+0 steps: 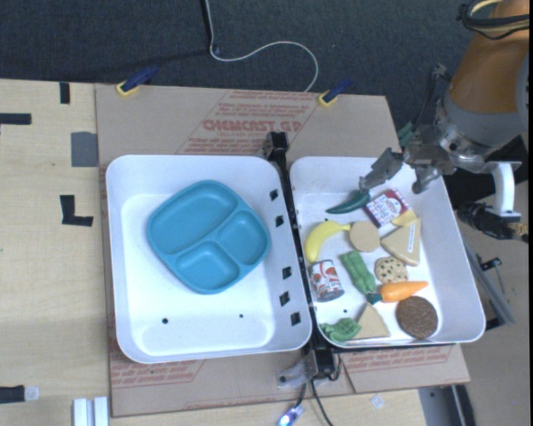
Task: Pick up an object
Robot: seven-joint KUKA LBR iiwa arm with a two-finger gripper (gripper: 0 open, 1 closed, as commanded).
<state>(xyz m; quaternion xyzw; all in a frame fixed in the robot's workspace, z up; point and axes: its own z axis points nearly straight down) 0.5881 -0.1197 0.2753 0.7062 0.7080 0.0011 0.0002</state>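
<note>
Open, empty claw (398,172) above the crowded right bin (457,264); closing near the pouch (384,209) risks snagging the neighbouring pepper (347,204).

Two white bins (124,238) sit on brown cardboard (240,122) printed with red lettering. The left bin holds a light blue divided plate (209,235). The right bin (462,282) holds a yellow banana (322,236), a green pepper (346,205), an orange carrot (401,290), a dark brown round cookie (417,316), a tan chip-speckled cookie (390,270) and a red-and-white can (327,280). The arm (493,69) is orange and grey.
</note>
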